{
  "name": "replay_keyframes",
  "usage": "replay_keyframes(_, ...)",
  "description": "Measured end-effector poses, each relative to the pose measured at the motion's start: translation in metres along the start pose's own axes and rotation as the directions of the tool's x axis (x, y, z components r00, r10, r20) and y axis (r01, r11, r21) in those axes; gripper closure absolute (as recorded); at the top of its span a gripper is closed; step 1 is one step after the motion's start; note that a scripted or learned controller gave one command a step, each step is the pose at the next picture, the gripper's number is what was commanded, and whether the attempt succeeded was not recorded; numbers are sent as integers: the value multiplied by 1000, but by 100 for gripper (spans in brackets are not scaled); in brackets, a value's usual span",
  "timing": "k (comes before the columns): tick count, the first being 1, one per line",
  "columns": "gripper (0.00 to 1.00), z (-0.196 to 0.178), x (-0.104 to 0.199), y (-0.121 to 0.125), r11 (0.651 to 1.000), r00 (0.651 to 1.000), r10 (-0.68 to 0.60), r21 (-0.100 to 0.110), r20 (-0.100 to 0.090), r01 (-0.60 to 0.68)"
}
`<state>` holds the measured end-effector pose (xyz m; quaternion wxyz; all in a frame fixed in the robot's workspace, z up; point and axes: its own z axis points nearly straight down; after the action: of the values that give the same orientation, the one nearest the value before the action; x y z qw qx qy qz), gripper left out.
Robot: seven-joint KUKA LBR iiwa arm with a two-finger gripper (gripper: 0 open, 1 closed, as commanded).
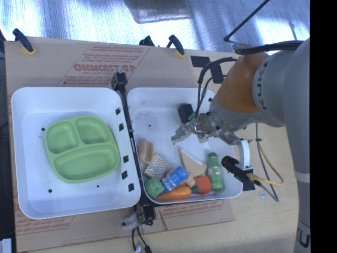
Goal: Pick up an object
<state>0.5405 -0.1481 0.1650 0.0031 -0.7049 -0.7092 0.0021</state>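
fingers (180,134) spread apart, grasping nothing, mid right bin (158,96) | toys heaped along near edge: bottle (214,171), carrot (175,193) | green plate (81,148) in left bin (21,141)

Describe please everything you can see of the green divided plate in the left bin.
The green divided plate is pale green and looks like moulded plastic. It has rounded corners and three compartments: two smaller ones along its far side and one long one along its near side, parted by raised ridges. It lies flat, right side up, slightly turned, on the floor of the left bin, about in the middle. Nothing lies in its compartments, and nothing touches it except the bin floor under it.
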Motion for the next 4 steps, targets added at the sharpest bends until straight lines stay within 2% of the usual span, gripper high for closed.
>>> replay_keyframes(1, 0, -23, -41, 62, 1000, 1000, 0, -5, 2, 0)
replay_keyframes(2, 0, 60, -42, 112, 1000, 1000, -2, -3, 1, 2)
replay_keyframes(3, 0, 73, -15, 116, 1000, 1000, -1, -2, 0, 1)
replay_keyframes(4, 100, 62, -15, 116, 1000, 1000, -6, -1, 1, 6)
